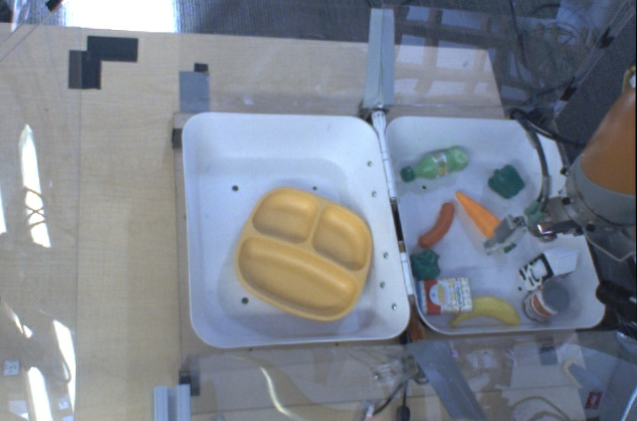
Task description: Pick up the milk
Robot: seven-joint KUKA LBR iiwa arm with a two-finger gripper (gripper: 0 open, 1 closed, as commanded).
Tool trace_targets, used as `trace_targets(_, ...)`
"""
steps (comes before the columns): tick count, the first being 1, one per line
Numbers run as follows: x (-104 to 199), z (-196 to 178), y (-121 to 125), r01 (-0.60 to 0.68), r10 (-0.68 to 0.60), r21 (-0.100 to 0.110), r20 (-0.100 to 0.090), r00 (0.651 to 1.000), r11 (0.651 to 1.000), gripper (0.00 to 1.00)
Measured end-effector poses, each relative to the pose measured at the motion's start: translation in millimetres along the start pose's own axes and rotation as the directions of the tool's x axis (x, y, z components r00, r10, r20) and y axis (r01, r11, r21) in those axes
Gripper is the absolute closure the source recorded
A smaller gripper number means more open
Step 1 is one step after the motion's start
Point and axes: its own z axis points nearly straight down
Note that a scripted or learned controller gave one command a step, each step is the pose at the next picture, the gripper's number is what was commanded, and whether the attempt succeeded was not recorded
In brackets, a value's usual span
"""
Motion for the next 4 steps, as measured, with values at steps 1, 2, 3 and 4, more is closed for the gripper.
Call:
trace_targets(1, -60, 21, -11, 0.091, -0.091, 0.0, 0.001, 0.996, 0.996, 0.0)
trace_targets(2, -61, 100, -9, 0.151, -0.151, -0.005, 0.004, 0.988, 0.988, 0.0)
trace_targets(3, -64, 100, 7, 0.298, -0.298, -0.004, 0.004, 0.954, 0.954, 0.0)
trace_targets(4, -61, 99, -7, 0.447, -0.447, -0.007, 0.01, 0.894, 0.894, 0.0)
